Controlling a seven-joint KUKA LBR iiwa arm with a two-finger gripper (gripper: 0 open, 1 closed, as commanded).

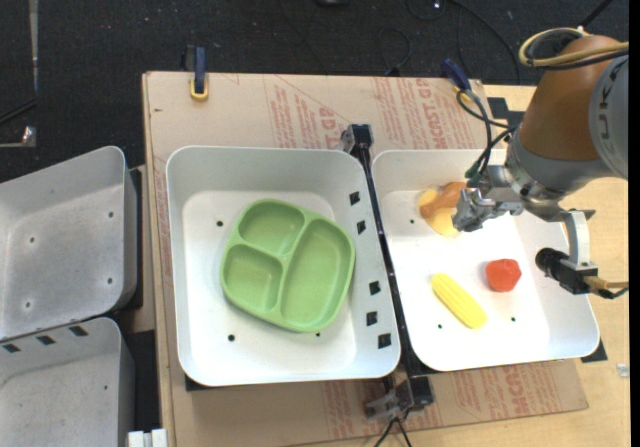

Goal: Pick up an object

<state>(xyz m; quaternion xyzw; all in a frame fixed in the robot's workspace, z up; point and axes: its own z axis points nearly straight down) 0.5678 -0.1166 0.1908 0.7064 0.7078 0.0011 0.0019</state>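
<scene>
From the overhead camera I take the yellow corn cob (459,300) in the right bin (560,340) as my landmark. Up and slightly left of it lies an orange-yellow object (436,207), the likeliest thing to be picked, because the gripper (470,217) sits right against its right side. I cannot tell whether the pincer is apart, together, or clamped on it; the wrist hides that. I judge the arm has been steered low over that corner of the bin to attempt a grasp. Right of the cob, well apart from the gripper, is a red piece (504,274). Far left of the cob, in the left bin (190,185), a green divided plate (288,264) rests flat, out of the arm's way.
</scene>
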